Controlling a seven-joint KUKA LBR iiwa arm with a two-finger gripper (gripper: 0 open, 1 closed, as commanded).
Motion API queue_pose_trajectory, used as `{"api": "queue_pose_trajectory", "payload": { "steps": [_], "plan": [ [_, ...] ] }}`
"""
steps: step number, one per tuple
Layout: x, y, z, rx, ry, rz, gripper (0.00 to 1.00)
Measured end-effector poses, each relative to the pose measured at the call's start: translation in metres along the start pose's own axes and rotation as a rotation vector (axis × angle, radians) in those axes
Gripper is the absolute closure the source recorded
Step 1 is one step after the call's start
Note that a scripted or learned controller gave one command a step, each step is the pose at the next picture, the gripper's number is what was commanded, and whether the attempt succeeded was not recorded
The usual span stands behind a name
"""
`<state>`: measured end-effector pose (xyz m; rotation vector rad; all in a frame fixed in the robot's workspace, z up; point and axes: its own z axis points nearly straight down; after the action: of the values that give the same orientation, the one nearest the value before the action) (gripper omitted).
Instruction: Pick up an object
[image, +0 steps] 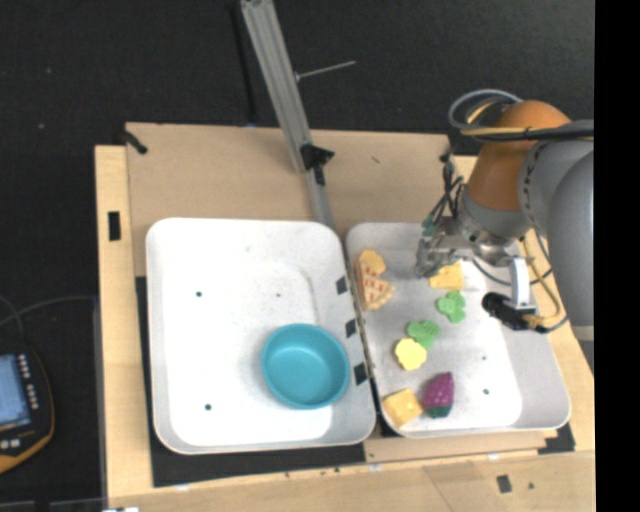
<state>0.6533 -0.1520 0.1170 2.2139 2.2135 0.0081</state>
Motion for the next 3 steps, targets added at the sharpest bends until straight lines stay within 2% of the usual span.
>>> {"api": "queue_pose_trajectory", "payload": {
  "steps": [1,3],
  "plan": [
    [0.006,0.002,-0.044,0.009,0.004,-0.003,1.0],
    [0.002,0.008,-0.164,0.003,0.003,-0.004,1.0]
  ]
}}
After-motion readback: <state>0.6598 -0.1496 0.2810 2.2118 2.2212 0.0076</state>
